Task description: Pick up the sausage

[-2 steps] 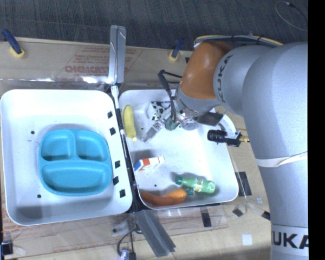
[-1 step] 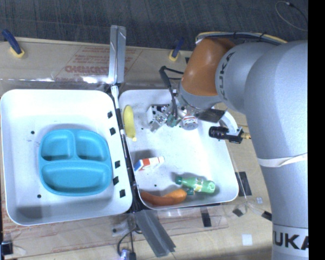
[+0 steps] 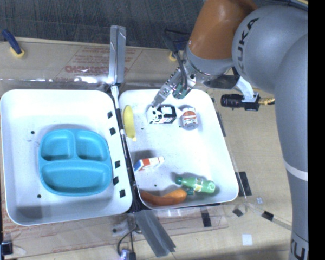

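Sausage point(image 3: 163, 197): brown-orange, lying lengthwise against the near wall of the right bin point(image 3: 219, 145), nearest the camera of all the bin's contents – nothing grips it, and the gripper is well apart at the far end of that bin.
Green bottle point(image 3: 196, 185): on its side just beside the sausage, its left end touching or nearly touching the sausage's right tip; the label is too small to read.
Small carton point(image 3: 149, 164): white with red and blue patches, lying flat near the bin's middle-left; its printing cannot be read.
Banana point(image 3: 129, 122): yellow, lying along the right bin's left wall.
Black-and-white carton point(image 3: 163, 114): at the far part of the right bin, directly under the fingers; its pattern is blotchy and no words can be made out.
Small can point(image 3: 189, 118): just right of that carton, red-banded label, text illegible.
Gripper point(image 3: 158, 100): fingertips low over the black-and-white carton – whether the claw is released or clenched cannot be told from this angle.
Arm point(image 3: 249, 42): grey with an orange band; black letters "KU" show on the grey shell, the rest cut off by its curve.
Left bin point(image 3: 16, 145): holds a blue divided tray point(image 3: 75, 162) with three compartments.
Cardboard point(image 3: 86, 58): behind the bins, with faint red printing too washed out to read.
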